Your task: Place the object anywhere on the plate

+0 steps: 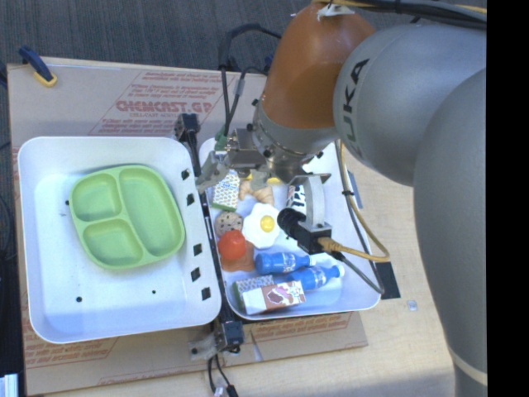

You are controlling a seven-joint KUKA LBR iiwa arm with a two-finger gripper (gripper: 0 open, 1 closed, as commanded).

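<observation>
pincer – low over right bin; green plate – left bin

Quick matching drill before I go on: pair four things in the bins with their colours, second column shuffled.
Things:
1. divided plate
2. tomato
3. bottle
4. fried egg

Colours:
A. blue
B. white with a yellow middle
C. light green
D. red

Pairs: 1-C, 2-D, 3-A, 4-B
</observation>
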